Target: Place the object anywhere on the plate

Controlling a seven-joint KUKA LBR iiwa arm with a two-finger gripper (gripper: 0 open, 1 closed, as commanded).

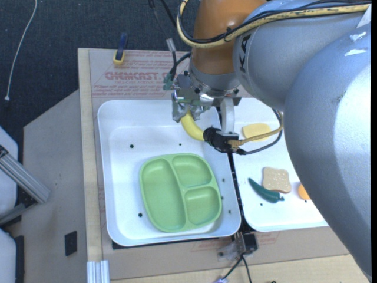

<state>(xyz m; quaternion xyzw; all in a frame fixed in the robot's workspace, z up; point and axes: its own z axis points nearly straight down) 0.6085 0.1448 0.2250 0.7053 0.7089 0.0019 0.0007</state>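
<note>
End effector [187,118] holding banana [191,128] (above plate [179,191])

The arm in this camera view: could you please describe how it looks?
The arm is bulky and light grey, with a rounded orange band above the wrist. Yellow and black cables loop around the band. The metal gripper is small, with a black cable trailing off.

Green plate [177,193]: smooth plastic, slight sheen. White bins [118,175]: glossy moulded plastic. Banana [191,127]: smooth, plastic-looking. Arm shell [318,69]: satin grey, orange band [221,16] glossy. Counter [97,87]: matt, wood-toned board.
</note>
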